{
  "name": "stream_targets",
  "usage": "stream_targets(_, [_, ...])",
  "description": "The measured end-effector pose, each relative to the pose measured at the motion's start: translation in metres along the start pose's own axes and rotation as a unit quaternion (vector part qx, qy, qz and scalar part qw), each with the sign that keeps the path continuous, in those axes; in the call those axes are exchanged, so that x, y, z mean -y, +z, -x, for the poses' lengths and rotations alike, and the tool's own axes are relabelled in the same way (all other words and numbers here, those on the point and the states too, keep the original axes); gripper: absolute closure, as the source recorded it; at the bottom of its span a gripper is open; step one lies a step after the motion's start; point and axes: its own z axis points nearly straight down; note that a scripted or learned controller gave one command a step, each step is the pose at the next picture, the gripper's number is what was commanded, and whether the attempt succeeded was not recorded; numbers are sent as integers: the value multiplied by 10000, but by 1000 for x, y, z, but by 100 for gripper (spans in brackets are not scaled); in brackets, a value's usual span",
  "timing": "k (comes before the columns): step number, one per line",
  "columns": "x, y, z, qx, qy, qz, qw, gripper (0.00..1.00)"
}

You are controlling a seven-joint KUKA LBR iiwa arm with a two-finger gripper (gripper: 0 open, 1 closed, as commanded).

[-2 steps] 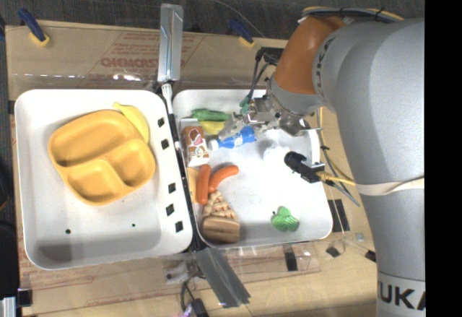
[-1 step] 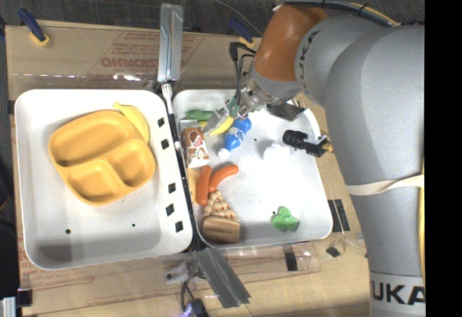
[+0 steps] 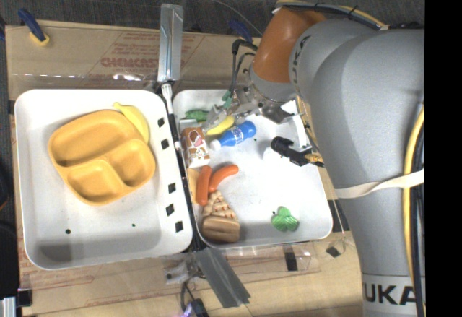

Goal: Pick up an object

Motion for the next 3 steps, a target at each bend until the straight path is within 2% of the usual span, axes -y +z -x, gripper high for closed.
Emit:
stream_targets(1, [19,-124,83,21,-401,33,9992,0])
stream_targets(2, [40,-29,-14,-54,-375,-64,9993,0])
stream_targets(3, [21,-95,13,-14,123,-10,9999,0])
